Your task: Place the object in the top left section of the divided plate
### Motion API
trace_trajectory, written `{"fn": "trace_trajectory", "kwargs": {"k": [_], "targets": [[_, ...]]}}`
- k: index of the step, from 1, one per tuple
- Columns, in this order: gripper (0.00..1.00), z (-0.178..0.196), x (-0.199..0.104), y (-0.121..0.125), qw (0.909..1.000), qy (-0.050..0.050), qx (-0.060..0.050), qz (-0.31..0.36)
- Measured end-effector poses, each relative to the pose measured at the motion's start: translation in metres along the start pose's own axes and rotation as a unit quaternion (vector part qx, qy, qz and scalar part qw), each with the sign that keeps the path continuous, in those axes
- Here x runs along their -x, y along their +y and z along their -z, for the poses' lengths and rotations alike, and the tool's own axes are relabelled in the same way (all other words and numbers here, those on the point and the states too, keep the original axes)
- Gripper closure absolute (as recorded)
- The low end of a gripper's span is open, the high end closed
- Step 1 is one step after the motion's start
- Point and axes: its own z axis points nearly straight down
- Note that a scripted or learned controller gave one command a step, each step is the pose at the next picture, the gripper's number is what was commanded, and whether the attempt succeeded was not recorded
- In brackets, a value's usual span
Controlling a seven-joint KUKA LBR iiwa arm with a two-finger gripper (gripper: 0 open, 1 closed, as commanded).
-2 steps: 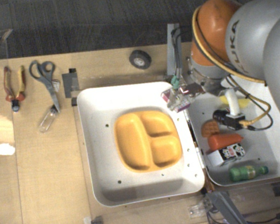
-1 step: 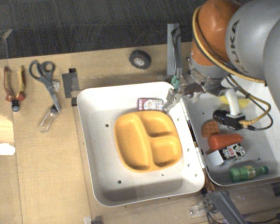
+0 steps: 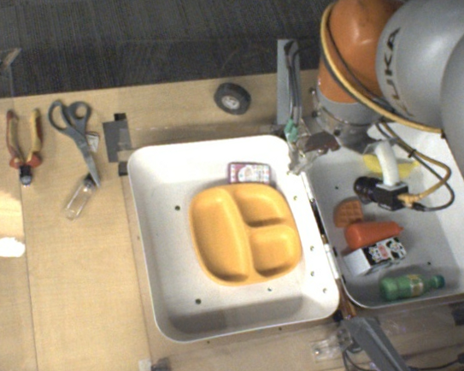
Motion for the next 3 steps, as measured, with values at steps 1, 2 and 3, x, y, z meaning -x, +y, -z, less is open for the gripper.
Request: {"fn": "trace_trajectory", "kwargs": {"k": [1,2,3], "targets": [[1.00,0.107,0.025,-0.027,0.9935,-0.001,0.000,0.114],[1.00,0.092,0.103,-0.024,0.9948,-0.001,-0.002,0.102],[1.00,0.119,0.166,-0.057,0.9994,-0.002,-0.002,-0.035]]}}
